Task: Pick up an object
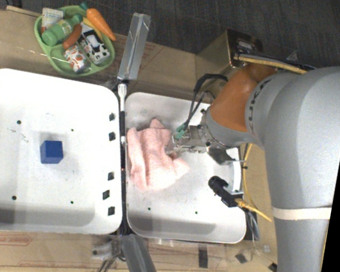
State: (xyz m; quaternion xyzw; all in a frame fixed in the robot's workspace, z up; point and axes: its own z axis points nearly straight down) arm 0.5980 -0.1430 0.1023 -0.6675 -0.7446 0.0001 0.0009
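The grey arm (295,167) is reaching in from the right, bending over the right bin (174,221) with its orange band (231,104) sitting just above the wrist. The gripper (178,145) is pointing down at the right edge of the pink cloth (152,155); whether it is open, closed or gripping the cloth cannot be told from this angle.

A wooden bench (171,57) is carrying both white bins side by side, and dark floor is showing beyond its far edge.

The left bin (2,128) is holding a small blue cube (52,152) near its middle. In the right bin the pink cloth is lying crumpled against the left wall. A green basket (50,56) is sitting on the bench behind the left bin, holding toy food including an orange carrot (99,22).
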